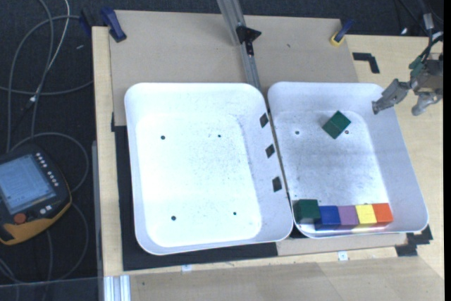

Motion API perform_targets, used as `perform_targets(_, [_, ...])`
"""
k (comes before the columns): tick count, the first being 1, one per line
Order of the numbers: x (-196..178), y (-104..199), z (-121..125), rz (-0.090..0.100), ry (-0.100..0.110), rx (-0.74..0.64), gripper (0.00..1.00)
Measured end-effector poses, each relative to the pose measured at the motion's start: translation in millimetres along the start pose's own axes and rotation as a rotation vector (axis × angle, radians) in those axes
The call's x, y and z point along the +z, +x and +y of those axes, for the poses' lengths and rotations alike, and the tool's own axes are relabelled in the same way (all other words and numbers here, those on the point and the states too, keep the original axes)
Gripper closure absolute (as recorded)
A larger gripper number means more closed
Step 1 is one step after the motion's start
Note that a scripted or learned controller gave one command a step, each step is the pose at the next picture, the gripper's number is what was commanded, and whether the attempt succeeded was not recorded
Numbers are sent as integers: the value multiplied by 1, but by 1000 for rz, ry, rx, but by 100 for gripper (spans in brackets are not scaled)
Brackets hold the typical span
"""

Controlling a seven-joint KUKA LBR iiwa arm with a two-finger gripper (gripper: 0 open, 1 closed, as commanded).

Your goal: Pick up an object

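A row of coloured blocks [343, 214] lines the right bin's [400, 151] near wall, while the lone green cube [337, 125] sits left of (and slightly nearer than) the spread, empty gripper [403, 101].

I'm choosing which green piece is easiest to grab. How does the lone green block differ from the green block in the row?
The lone green block lies apart in the right bin's upper half, turned askew; the row's green block sits square at the bin's lower edge, touching the blue block. The lone one lies nearer the claw. Both are green and similar in size.
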State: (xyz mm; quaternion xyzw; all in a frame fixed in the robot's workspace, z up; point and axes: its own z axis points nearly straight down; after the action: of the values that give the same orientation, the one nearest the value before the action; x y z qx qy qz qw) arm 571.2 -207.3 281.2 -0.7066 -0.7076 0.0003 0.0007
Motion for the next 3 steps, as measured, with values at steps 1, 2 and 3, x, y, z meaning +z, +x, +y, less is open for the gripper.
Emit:
perform_targets(1, [157,12,-60,4,9,2,0])
perform_targets(2, [182,16,50,-1,-7,-3,0])
perform_targets(3, [181,38,68,-1,-5,-2,0])
